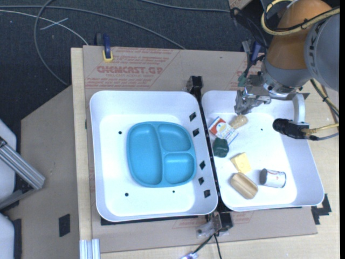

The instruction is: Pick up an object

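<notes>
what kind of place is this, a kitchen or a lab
Most likely a robotics lab: a grey arm with an orange band reaches over two shallow white bins, and loose cables trail across dark carpet.

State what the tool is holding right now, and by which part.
Cannot be told. The tool sits low in the right bin, just above a small tan object, but no object shows between its tips.

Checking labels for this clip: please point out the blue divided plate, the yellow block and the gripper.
blue divided plate [141, 151]: camera view, on its large left compartment.
yellow block [241, 162]: camera view, middle of its top face.
gripper [242, 108]: camera view, at the fingertips above the right bin.
</notes>
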Controlling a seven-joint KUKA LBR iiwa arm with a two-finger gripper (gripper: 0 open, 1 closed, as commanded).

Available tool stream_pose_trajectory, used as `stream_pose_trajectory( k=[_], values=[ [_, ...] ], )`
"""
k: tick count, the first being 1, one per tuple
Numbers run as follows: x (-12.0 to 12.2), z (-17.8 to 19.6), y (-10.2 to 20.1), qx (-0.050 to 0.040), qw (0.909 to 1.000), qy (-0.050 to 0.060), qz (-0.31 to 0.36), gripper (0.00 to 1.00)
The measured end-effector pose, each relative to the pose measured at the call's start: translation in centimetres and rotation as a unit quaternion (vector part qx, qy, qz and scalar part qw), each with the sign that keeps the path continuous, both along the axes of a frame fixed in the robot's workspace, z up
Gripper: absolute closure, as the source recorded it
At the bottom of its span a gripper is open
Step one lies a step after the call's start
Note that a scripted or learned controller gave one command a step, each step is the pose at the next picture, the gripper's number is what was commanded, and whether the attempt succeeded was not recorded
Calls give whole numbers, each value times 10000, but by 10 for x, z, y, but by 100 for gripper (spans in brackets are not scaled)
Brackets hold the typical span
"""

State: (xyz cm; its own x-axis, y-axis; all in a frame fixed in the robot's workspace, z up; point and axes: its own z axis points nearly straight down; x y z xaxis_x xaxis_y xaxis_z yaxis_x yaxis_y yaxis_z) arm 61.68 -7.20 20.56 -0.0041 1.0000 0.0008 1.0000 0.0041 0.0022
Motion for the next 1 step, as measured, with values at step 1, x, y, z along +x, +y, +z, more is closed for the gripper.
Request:
stream_pose_trajectory(
  k=[1],
  values=[
    [4, -4, 51, 2, 10000, 14, 3, 100]
  ],
)
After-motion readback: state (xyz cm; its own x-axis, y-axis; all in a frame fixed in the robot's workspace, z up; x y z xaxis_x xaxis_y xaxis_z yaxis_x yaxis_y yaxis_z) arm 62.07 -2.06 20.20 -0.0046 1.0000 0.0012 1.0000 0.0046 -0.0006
